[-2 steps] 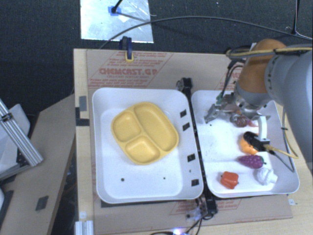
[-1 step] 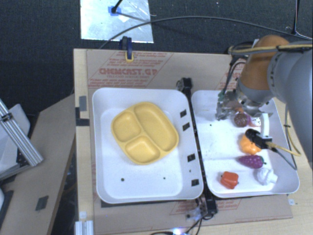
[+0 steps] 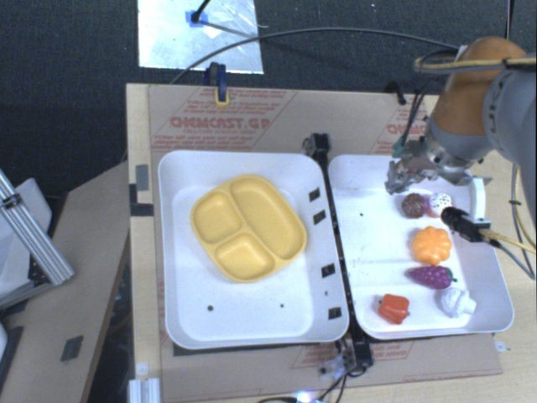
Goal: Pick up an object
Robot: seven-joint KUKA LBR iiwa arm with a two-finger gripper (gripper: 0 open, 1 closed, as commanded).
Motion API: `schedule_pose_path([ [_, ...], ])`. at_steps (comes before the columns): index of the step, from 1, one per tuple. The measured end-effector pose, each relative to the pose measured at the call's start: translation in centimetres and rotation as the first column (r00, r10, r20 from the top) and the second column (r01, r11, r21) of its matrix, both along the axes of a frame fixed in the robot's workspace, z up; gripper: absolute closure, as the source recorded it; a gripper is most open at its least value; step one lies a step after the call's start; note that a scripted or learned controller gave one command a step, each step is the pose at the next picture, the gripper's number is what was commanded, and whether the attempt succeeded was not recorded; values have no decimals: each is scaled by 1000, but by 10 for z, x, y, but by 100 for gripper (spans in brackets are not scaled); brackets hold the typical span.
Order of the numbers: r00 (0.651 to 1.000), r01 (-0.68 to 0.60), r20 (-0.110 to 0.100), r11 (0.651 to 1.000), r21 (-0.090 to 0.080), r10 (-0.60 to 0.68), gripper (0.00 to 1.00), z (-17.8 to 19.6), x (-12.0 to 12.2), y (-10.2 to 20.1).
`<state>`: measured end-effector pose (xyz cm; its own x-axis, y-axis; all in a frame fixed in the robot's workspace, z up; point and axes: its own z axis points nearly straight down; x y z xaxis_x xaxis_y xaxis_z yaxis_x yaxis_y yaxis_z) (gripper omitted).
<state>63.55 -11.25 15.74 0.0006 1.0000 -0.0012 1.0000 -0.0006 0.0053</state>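
The right bin [image 3: 369, 250] holds a dark brown round object [image 3: 413, 205], a white speckled piece [image 3: 440, 201], an orange pumpkin-shaped toy [image 3: 430, 244], a purple grape-like toy [image 3: 430, 276], a red pepper-like toy [image 3: 393, 308] and a white crumpled object [image 3: 456, 301]. My gripper [image 3: 401, 180] hangs over the bin's far part, just up and left of the brown object. Nothing shows between its fingers.
The left bin [image 3: 180, 309] carries a yellow three-compartment plate [image 3: 247, 226]. A black divider with clips [image 3: 329, 225] runs between the bins. The grey arm with its orange band [image 3: 474, 82] enters from the upper right, with cables trailing over the right bin's rim.
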Motion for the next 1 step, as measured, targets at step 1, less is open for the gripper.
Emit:
schedule_pose_path([
  [1, 1000, -4, 3, 1000, -1, 4, 100, 65, 5, -1],
])
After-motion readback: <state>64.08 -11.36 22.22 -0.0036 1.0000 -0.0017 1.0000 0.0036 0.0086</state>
